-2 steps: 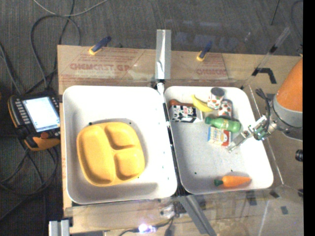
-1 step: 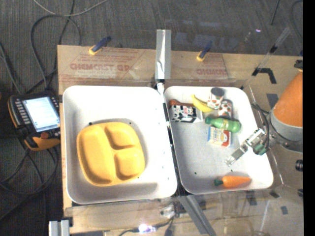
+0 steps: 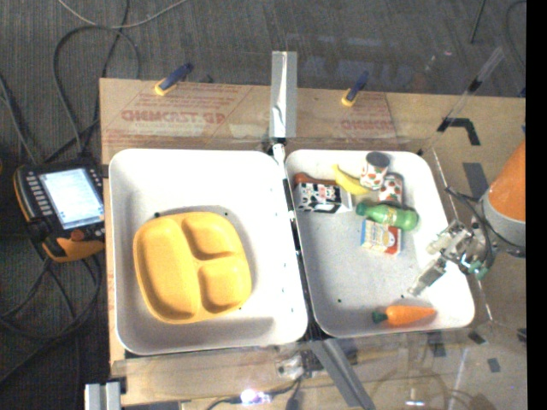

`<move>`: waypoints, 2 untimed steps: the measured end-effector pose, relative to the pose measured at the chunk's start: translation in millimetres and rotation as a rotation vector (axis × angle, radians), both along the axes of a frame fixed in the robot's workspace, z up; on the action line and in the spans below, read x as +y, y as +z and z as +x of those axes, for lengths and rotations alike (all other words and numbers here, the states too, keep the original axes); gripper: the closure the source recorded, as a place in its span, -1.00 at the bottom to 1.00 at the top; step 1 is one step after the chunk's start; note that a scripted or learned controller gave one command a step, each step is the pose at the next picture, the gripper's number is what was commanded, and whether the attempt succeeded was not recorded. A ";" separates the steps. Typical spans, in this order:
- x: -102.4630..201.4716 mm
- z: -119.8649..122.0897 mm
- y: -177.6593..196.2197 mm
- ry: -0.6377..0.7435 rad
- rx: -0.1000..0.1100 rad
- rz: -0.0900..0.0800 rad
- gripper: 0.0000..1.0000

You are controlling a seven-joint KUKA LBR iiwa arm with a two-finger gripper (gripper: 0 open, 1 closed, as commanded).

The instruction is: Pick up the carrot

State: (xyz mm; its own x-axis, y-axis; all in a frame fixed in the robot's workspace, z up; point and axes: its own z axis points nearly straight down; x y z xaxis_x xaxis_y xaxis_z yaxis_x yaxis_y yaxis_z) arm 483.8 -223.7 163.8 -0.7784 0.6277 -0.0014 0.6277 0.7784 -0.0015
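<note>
The carrot (image 3: 408, 315) lies just below the claw (image 3: 430, 272), looking light, stiff and smooth; grip mid-body. Claw's opening: cannot tell.

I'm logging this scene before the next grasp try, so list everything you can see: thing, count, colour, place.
white bins: 2, white, side by side on the bench
tray: 1, yellow, three compartments, in the left bin
carrot: 1, orange with green top, near front edge of the right bin
bottle: 1, green, lying in the right bin's middle
banana: 1, yellow, back of the right bin
small can: 1, white with dark top, beside the banana
carton: 1, black and white, back left of the right bin
small box: 1, white, red and blue, just in front of the bottle
pendant: 1, dark with lit screen, left of the bench
clamps: 2, yellow and blue, back board
gripper: 1, grey, over the right bin's right side, above the carrot
</note>
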 end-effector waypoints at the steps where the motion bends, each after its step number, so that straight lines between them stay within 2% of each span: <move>1: 0.2 9.5 -71.1 0.267 -0.027 -0.010 -1.00; 2: 2.7 9.1 -61.2 0.268 -0.024 -0.004 1.00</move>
State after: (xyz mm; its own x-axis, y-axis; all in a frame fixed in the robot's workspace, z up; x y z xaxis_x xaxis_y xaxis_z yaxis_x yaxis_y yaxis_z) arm 492.9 -221.1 102.5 -0.9166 0.3992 -0.0236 0.3992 0.9169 0.0076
